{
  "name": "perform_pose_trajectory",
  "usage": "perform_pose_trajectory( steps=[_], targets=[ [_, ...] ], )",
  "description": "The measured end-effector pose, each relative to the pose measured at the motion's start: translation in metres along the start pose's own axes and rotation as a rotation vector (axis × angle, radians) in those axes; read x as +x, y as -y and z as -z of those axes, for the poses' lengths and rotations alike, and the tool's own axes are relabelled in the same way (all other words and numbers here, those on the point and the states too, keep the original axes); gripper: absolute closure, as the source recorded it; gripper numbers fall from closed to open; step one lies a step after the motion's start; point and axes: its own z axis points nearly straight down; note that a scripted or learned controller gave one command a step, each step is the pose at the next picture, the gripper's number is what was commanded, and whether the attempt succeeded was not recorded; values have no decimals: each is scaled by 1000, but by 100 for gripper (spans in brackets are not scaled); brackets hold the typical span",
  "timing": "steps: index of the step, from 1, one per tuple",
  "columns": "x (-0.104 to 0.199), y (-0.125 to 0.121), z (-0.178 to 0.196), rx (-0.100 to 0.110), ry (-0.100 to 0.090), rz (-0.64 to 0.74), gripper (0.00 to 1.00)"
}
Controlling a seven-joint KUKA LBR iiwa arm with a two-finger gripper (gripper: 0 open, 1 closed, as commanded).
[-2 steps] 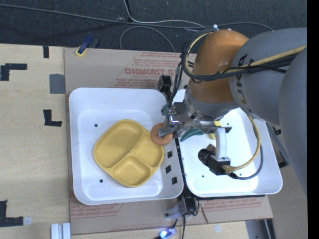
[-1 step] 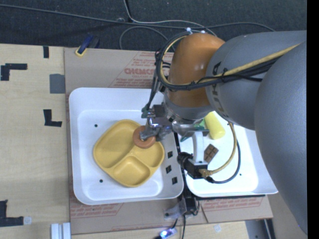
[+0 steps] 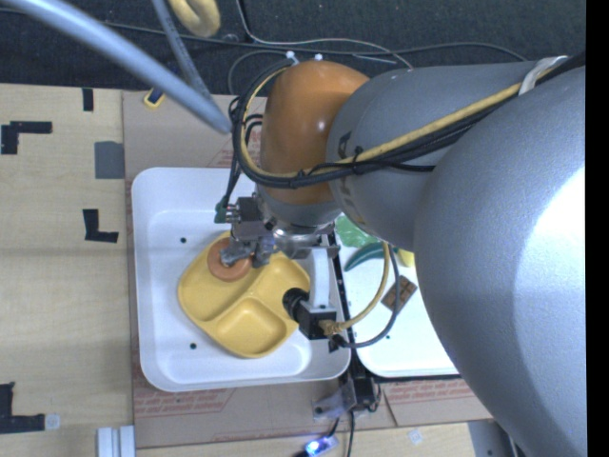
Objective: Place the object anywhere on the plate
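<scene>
The gripper [image 3: 249, 244] hides its grip, seemingly over an orange object [image 3: 228, 267] on the yellow plate [image 3: 243, 317].

Small round orange-brown disc-shaped object [image 3: 229, 263] — lies on upper-left section of yellow divided plastic plate [image 3: 243, 317] — plate flat in left white bin.

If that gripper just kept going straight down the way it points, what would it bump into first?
Most likely the small orange-brown object right under the gripper, which sits on the yellow plate in the left bin. Depth is hard to judge from above.
</scene>
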Motion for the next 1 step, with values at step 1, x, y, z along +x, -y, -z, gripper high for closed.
perform_pose_trajectory(
  steps=[1],
  targets=[
    [-3,0,1,0,1,-5,0]
  ],
)
